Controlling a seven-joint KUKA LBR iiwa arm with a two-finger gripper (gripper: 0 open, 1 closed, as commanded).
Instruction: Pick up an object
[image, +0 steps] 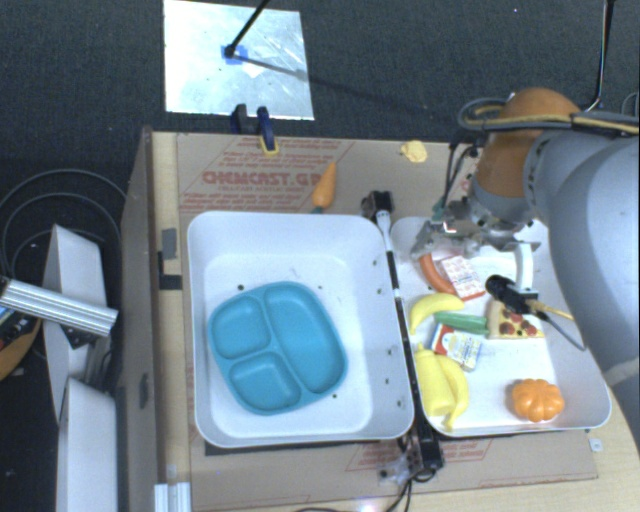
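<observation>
My gripper (446, 238) hangs low over the far left corner of the right bin (592, 402), at the end of the grey arm with its orange band (522, 140). Just below it lie an orange-red sausage (434, 272) and a red-and-white packet (461, 272). Further forward in the same bin are a banana (434, 308), a green stick (461, 322), a pizza slice (513, 324), a small carton (461, 349), a yellow soft toy (441, 386) and an orange pumpkin (535, 398). Nothing can be seen held.
The left bin (290, 240) holds a blue divided tray (275, 346). A carrot (324, 186) and a small yellow piece (414, 152) lie on the cardboard behind the bins. Blue clamps (252, 120) stand at the far edge.
</observation>
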